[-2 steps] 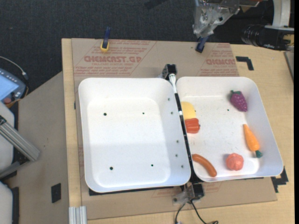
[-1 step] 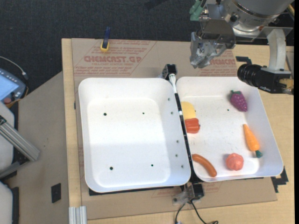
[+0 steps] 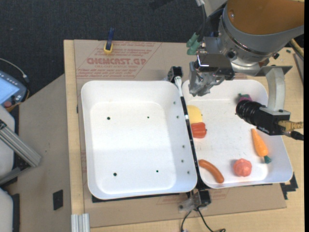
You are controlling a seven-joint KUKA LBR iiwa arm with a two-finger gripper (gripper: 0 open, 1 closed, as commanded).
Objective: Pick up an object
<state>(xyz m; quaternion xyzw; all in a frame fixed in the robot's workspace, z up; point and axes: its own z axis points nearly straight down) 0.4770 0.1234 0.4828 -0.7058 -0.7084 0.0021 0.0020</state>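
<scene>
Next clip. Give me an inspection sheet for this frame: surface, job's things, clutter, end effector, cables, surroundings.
Surface: two white bins side by side on a cardboard sheet; left bin, right bin.
Job's things: all in the right bin: a yellow piece touching a red piece by the divider, a sausage and a pink ball near the front, a carrot at the right.
Clutter: a small yellow and blue clip on the cardboard's far edge.
End effector: end effector above the right bin's far left corner, nothing seen between its fingers.
Cables: a thin cable at the front edge.
Surroundings: dark carpet; metal framing at left.
</scene>
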